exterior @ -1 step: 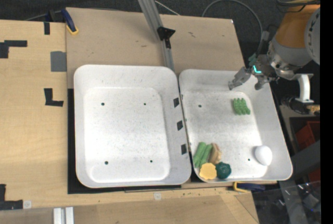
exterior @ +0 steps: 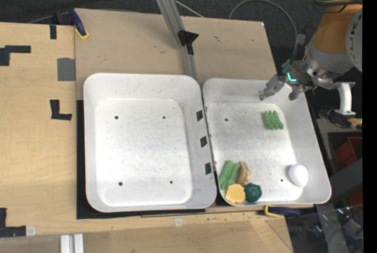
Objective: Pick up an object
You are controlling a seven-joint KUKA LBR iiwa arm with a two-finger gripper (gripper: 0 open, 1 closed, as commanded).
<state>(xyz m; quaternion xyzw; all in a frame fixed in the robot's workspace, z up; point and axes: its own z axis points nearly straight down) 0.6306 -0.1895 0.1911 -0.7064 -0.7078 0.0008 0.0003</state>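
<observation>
Camera view: my gripper [exterior: 283,89] is positioned over the far right corner of the right bin [exterior: 312,146], above its rim, with my orange-banded arm [exterior: 339,28] entering from the right. My two fingers are spread apart, one dark finger [exterior: 270,89] angled toward the bin's far edge and the other nearer the right rim; nothing sits between them. A green ridged object [exterior: 272,120] lies on the bin floor near the right edge, just below my gripper and apart from it. A white ball [exterior: 297,175] rests in the near right corner. Along the near edge, toward the left corner, a cluster lies touching: a green elongated piece [exterior: 227,173], a tan piece [exterior: 243,173], a yellow round piece [exterior: 235,193] and a dark green round piece [exterior: 253,192]. The left bin [exterior: 94,128] adjoins the right bin's left edge.
</observation>
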